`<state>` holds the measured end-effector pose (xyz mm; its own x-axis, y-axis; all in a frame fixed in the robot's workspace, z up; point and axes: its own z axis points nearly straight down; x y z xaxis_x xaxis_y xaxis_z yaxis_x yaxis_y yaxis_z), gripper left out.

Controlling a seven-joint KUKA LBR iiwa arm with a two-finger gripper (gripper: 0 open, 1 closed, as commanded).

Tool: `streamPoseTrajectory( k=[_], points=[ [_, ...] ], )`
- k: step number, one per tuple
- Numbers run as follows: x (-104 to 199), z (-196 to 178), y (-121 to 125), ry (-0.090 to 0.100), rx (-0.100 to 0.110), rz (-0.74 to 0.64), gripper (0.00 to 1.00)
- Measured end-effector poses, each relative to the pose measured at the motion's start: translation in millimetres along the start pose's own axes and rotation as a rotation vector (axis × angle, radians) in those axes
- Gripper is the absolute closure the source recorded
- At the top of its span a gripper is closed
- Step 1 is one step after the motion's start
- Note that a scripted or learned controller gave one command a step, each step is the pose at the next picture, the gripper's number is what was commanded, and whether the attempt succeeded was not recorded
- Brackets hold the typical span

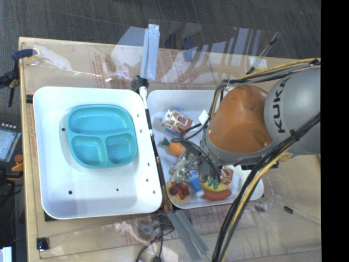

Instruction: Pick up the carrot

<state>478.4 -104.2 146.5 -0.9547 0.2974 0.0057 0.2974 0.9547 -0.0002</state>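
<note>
The arm (256, 119) is reaching in from the right and hanging low over the right bin (180, 98), its orange band covering much of that bin's middle. The gripper (192, 167) is sitting down among the toy food near the bin's front, and from where I stand I cannot tell whether the fingers are released or clenched; cables and clutter are hiding them.

The carrot (176, 148) is lying in the right bin, near its left wall, just up and left of the gripper. It is resting on the bin floor, not between the fingers as far as I can see. Behind it a small brown-and-white carton (175, 121) is lying tilted. At the front of the bin a round berry-topped piece (179, 190) and a red-and-yellow piece (216, 191) are sitting close together.

In the left bin (49, 146) a teal divided plate (102, 135) is lying flat. Both bins are resting side by side on the tabletop (76, 64).
</note>
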Motion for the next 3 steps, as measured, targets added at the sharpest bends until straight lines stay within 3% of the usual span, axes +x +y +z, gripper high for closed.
streamPoseTrajectory(
  k=[1, 2, 3],
  points=[
    [0, 0, 0, 0.000, 0.000, 0.001, 0.00],
    [-58, 55, -10, -0.007, -0.001, -0.213, 0.00],
    [-58, 46, -10, -0.005, -0.002, -0.214, 1.00]
  ],
)
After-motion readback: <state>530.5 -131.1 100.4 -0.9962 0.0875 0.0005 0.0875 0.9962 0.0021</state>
